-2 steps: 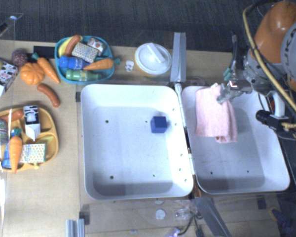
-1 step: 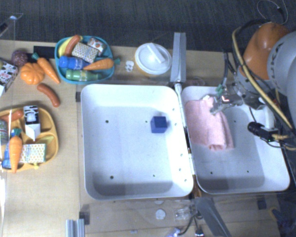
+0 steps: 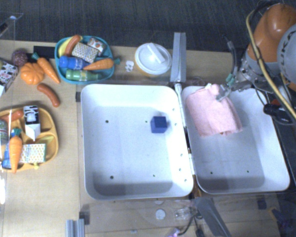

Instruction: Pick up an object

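A pink folded cloth (image 3: pixel 213 115) lies in the upper left part of the right bin (image 3: pixel 246 177). A small blue cube (image 3: pixel 159 124) sits near the middle right of the left bin (image 3: pixel 118 177). My gripper (image 3: pixel 223 94) reaches in from the upper right and is down at the cloth's far right corner, touching or just over its edge. The grey arm with its orange band (image 3: pixel 271 26) rises behind it at the top right.
A blue bowl of toy food (image 3: pixel 84 59) and a white lidded tub (image 3: pixel 153 58) stand behind the left bin. A yellow tray of toys (image 3: pixel 24 138), a pumpkin (image 3: pixel 31 73), a carrot and a sausage (image 3: pixel 49 95) lie to the left on the bench.
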Tool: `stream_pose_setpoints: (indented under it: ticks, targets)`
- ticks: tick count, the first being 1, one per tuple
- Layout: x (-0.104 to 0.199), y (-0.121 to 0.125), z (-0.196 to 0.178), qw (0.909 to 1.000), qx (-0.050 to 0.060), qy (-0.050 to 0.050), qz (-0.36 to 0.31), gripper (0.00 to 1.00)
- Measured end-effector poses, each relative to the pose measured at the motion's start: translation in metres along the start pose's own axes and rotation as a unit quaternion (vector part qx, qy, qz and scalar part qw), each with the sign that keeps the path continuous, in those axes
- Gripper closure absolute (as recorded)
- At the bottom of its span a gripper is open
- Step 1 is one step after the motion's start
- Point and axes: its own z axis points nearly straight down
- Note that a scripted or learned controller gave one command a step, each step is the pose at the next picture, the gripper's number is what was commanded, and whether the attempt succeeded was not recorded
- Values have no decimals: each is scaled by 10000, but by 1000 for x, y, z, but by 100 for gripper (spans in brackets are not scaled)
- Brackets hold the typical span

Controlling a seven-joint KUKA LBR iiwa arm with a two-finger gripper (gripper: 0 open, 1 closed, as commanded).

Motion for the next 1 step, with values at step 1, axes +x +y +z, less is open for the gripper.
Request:
stream_pose_setpoints:
  ticks: [1]
  targets:
    - [21, 9, -4, 9815, 0, 10, -1913, 100]
